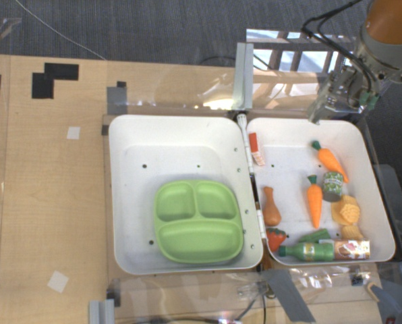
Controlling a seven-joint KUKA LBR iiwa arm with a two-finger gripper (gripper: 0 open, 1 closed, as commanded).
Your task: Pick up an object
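Observation:
The right bin (292, 135) holds several toy foods. One carrot (331, 160) lies near the far right and a second carrot (313, 205) stands lengthwise in the middle. Between them sits a small green can (333, 185). A brown drumstick (272, 206) lies left of centre, and a red and white tube (255, 148) rests against the left wall. A green bottle (317, 250) lies along the front wall, beside a red piece (276, 238). Two yellow pieces (347, 212) sit at the right. My gripper (340, 94) hangs above the bin's far right corner, clear of all the objects.
The left bin (137, 147) carries a green divided plate (198, 220) toward its front. A metal post (242, 76) rises behind the seam between the bins. Black cables (322, 25) run to the arm. Wooden bench stretches to the left.

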